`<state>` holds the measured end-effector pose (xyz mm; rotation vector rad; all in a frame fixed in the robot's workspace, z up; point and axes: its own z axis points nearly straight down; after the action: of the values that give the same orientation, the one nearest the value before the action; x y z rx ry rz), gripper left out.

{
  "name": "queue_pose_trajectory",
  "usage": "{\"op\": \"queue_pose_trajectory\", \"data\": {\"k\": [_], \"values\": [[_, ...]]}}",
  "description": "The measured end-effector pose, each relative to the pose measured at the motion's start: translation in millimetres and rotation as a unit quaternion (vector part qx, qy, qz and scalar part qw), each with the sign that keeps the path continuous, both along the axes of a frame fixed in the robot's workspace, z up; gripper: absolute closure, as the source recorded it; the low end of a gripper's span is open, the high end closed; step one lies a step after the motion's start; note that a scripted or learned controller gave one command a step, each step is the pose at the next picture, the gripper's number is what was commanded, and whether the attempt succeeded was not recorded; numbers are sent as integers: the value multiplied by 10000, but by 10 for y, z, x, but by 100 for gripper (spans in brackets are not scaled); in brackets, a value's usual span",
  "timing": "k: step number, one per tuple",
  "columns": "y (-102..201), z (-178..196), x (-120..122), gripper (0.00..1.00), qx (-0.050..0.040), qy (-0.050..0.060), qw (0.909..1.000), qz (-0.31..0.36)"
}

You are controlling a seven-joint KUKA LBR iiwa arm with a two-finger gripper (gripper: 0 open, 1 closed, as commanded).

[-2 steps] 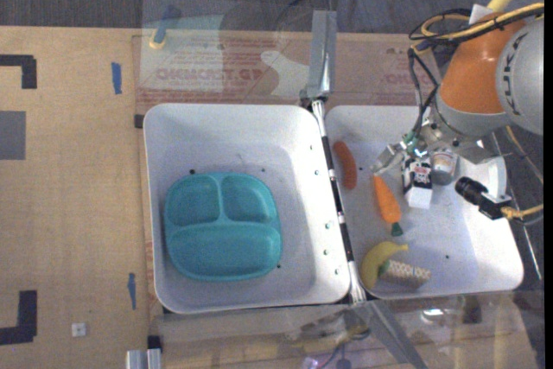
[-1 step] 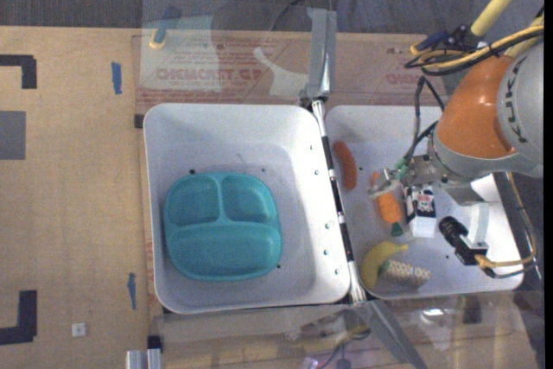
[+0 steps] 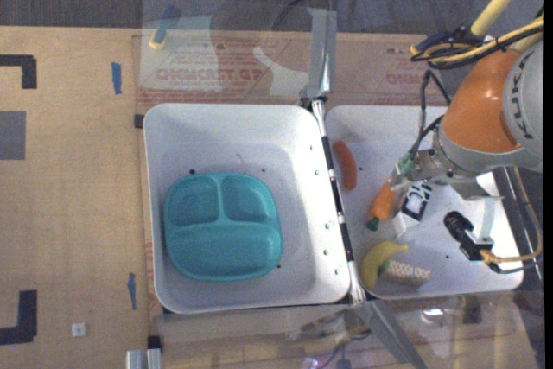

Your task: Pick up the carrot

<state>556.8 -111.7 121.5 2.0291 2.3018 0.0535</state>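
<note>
The carrot point(image 3: 383, 203), a tapered orange cone with a green tip, lies in the smooth white right bin point(image 3: 510, 276). The gripper point(image 3: 413, 186) sits just at its 3 o'clock; how its fingers stand, I cannot tell. A glossy sausage point(image 3: 346, 163) lies at the carrot's 11 o'clock, a curved banana point(image 3: 378, 260) at 6. The left bin point(image 3: 173, 134) holds a teal compartmented plastic tray point(image 3: 222, 225).
</note>
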Motion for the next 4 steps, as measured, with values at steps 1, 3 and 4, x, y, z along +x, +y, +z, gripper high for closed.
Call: {"op": "queue_pose_trajectory", "data": {"k": [1, 3, 4], "values": [[447, 627, -674, 100, 121, 386, 9987, -306], [2, -73, -406, 0, 63, 195, 9998, -18], [88, -142, -549, 0, 102, 10, 9908, -1350]]}}
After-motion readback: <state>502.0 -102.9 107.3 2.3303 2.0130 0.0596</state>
